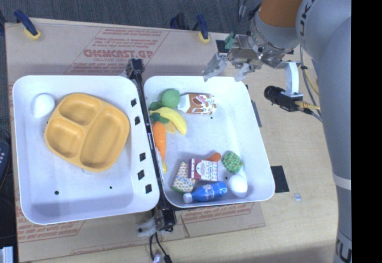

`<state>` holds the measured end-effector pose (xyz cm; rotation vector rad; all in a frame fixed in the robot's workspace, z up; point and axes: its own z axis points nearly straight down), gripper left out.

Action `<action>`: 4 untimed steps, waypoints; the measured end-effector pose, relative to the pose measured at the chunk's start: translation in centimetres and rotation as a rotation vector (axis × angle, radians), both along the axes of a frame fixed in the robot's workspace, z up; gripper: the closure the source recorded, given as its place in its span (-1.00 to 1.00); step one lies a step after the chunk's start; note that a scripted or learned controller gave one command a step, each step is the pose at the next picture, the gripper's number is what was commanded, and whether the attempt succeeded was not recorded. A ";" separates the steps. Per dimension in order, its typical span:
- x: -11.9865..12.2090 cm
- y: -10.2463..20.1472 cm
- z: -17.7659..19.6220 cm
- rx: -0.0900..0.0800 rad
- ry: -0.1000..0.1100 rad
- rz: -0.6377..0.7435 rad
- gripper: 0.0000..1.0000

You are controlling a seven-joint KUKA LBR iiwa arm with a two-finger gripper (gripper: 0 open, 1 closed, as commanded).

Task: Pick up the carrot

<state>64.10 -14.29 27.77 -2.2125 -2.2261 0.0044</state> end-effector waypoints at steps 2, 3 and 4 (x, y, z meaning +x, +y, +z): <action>-7.2 11.1 -8.7 0.000 0.002 0.066 -1.00; -7.2 11.1 -8.7 0.000 0.001 0.065 -1.00; -7.2 11.1 -8.7 0.000 0.001 0.065 -1.00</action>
